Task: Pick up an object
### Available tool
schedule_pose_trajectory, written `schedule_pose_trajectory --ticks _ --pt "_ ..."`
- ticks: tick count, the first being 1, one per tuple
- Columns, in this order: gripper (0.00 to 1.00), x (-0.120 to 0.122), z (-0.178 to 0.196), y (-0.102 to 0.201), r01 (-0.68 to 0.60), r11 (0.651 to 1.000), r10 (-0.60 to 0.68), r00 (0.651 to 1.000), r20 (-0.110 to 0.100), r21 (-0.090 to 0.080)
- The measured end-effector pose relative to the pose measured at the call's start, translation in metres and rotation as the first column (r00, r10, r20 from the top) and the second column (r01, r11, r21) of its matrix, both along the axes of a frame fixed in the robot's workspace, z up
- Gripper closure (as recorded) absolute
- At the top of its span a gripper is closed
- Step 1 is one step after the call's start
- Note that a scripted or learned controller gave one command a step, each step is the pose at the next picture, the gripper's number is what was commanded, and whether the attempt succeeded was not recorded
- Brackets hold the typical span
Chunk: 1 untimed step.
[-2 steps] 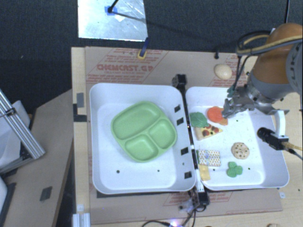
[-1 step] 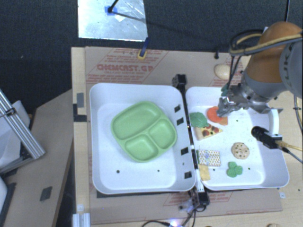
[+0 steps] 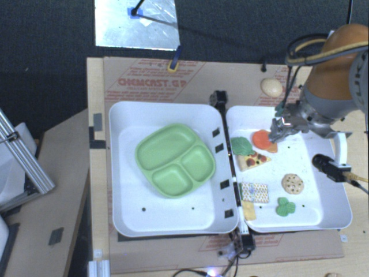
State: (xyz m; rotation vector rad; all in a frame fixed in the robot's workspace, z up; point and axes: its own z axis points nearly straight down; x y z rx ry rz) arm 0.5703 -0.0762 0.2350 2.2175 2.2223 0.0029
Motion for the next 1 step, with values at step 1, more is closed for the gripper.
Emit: schedule_pose_trajectory --ticks 1 --pt "1.00 -0.0046 -0.0132 -0.0094 0.002 1.000 -0.002 1.000 -0.002 -0.001"
